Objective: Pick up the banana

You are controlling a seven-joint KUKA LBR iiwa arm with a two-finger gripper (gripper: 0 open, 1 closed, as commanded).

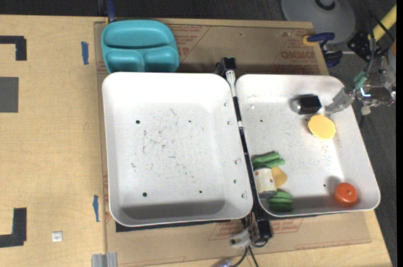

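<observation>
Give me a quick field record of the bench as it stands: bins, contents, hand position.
left bin: shallow white bin
right bin: shallow white bin, holding the items below
far side: dark grey block, round yellow piece
near-left corner: cluster of green and yellow pieces; banana not told apart
near-right corner: small orange-red round piece
hand: at right bin's far-right rim
behind left bin: teal divided plastic tray

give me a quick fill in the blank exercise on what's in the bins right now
1. The yellow round piece lies in the ____ bin of the camera view.
2. The orange-red object sits near that bin's lower ____ corner.
3. The teal divided tray stands beyond the ____ bin.
4. The green pieces lie close to the ____ between the two bins.

Missing words: right; right; left; divider
</observation>
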